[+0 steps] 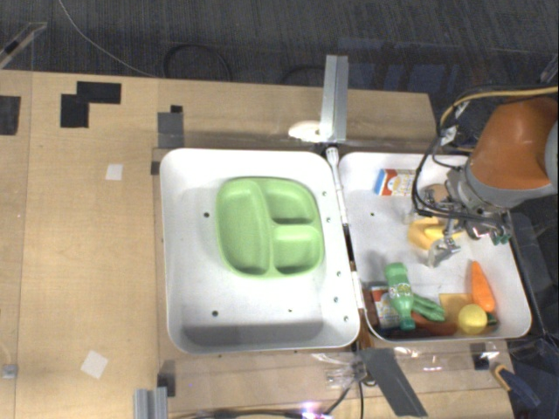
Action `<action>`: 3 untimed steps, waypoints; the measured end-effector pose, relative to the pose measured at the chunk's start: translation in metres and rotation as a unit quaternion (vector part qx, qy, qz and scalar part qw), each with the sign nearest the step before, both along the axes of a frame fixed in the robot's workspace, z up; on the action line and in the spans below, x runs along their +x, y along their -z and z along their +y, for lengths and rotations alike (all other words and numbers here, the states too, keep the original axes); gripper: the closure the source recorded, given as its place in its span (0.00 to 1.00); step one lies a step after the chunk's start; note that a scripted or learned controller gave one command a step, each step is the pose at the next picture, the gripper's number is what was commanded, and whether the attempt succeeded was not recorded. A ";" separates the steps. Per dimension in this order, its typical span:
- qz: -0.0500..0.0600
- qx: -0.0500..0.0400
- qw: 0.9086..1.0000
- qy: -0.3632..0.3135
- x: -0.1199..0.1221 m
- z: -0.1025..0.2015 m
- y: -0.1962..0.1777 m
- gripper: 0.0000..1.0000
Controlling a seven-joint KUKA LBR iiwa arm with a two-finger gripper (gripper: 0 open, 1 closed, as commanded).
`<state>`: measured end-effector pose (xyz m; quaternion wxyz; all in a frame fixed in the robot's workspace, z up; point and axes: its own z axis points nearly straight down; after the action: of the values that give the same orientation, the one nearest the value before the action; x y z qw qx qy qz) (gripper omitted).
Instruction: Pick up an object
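I see a pale green tray (266, 227) in the white left bin (188, 321). In the white right bin (367, 177): a yellow block (425, 231), orange carrot (482, 286), yellow lemon (472, 319), green bottle (401, 292).

- Light is even and moderately bright, coming from overhead; the white bins (262, 330) read clean, without blown-out patches.
- A soft grey shadow lies inside the left bin along its lower wall, and a fainter one rings the green tray (266, 225).
- The dark carpet (218, 16) across the top of the frame is dim and slightly grainy.
- Small glare spots show at the bottom centre.
- Detail is soft overall; the arm (515, 151) at right looks slightly blurred.
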<state>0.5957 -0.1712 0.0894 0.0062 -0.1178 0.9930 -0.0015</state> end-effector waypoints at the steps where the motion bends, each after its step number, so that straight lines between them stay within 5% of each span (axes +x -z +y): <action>1: -0.002 -0.001 0.993 -0.115 -0.036 0.054 -0.001 0.00; 2: -0.002 -0.002 0.983 -0.186 0.008 0.046 0.000 0.00; 3: 0.009 0.002 0.989 -0.151 0.074 0.020 0.000 0.00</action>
<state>0.6692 -0.1517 0.0893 -0.0025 -0.2662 0.9639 0.0023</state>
